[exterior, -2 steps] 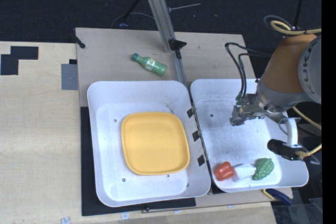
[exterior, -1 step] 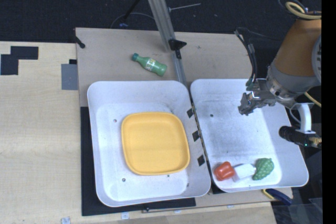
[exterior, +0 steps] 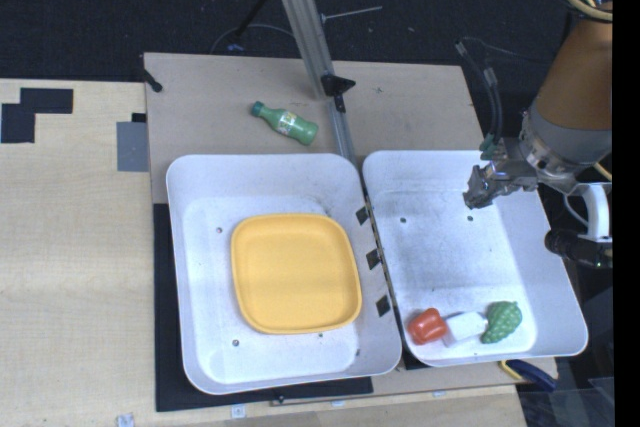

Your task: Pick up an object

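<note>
Claw (exterior: 481, 190) hovers over the right bin (exterior: 560, 315), fingers' state unclear, apart from red pepper (exterior: 427, 325).

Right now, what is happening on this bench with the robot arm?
The arm reaches in from the right, and its end effector hangs over the upper part of the right bin. No object is seen in its grasp. The pickable things, a red-orange piece, a white block and a green bunch, lie together at that bin's near edge. The left bin holds a yellow plate. A green bottle lies on the bench behind.
</note>
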{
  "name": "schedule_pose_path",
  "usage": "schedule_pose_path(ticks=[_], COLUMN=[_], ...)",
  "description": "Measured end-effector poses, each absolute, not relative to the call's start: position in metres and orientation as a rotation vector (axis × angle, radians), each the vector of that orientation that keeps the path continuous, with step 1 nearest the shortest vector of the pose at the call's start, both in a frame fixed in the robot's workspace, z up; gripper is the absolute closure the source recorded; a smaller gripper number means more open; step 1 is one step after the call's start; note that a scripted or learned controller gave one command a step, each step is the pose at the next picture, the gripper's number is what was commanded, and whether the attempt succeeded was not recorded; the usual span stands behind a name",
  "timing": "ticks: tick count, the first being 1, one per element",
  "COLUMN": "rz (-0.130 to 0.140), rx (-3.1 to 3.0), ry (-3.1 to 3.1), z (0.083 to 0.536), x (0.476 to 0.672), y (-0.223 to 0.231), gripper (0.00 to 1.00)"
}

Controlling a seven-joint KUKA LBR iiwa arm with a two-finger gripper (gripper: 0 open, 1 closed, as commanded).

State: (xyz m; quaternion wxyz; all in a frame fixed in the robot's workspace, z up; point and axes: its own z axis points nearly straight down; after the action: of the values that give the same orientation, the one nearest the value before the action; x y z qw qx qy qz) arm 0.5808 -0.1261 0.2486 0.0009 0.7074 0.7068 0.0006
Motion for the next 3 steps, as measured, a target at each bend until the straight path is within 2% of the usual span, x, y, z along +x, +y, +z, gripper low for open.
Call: schedule_pose_path(ticks=[3], rz=[0.0], rx=[2.219], ry=[2.225], z=[0.235], x=[0.57], y=[0.005], gripper=[1.0])
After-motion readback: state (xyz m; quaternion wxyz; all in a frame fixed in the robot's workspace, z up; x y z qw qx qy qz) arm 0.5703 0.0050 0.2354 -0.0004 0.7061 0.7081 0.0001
